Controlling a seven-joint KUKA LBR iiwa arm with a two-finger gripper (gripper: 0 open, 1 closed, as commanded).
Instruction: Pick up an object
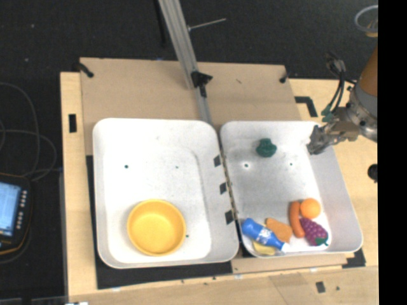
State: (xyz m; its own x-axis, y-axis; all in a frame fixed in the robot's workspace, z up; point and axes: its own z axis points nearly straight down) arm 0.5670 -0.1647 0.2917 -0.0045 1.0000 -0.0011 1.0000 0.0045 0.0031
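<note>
Gripper (316, 142) sits over the right rim of the right bin (343, 189), near that bin's far-right corner. Can't tell from this angle how its jaws stand; nothing visible between them. Arm (365, 103) comes in from the counter's right edge, orange band just in frame.

Step in hand, as I read it: approach/positioning. No grasp made yet, no object lifted.

Largest to smallest:
- counter (248, 88): tan board carrying both bins side by side.
- left bin (152, 151): holds a yellow bowl (156, 227) toward its near edge, left of centre.
- right bin: all the small stuff.
- near-right corner cluster: blue bottle (261, 232), carrot (278, 228), orange stick-shaped piece (295, 217), orange ball (310, 208), purple grapes (313, 229). All touching or just beside each other, pushed against the near wall.
- green piece (266, 148): alone near the far edge of the right bin, well apart from the cluster and nearest the gripper.

Next move, my call: green piece is the easy target, isolated and with bare floor all around. Needs a shift inward off the rim toward the bin's centre line, then a straight descent. The cluster is riskier: tight packing leaves the gripper no room around any one item, and the near wall blocks one side.
</note>
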